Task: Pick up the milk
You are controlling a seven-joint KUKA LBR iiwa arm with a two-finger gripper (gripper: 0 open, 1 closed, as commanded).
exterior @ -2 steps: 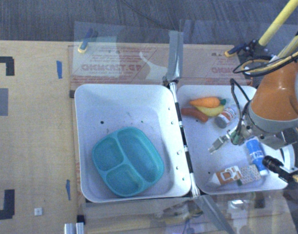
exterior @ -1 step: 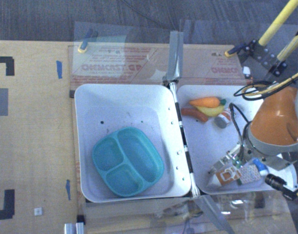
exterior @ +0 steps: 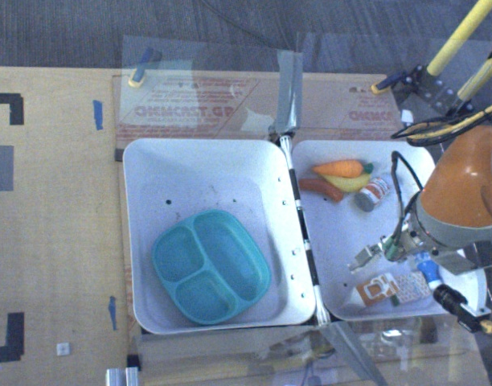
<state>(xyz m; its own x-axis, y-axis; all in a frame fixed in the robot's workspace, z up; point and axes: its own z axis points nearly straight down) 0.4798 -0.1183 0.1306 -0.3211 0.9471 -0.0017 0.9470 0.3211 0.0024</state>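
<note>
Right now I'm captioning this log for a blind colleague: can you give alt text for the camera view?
The grey and orange arm's gripper hovers in the right white bin, just above a small flat milk carton lying near its front edge. A carrot, banana, sausage and small can cluster at that bin's back; the left white bin holds a teal divided plate.

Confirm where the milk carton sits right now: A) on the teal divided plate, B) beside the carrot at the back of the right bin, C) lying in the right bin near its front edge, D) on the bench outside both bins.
C: the milk carton lies flat on the floor of the right bin near its front edge, just below the hand.
</note>
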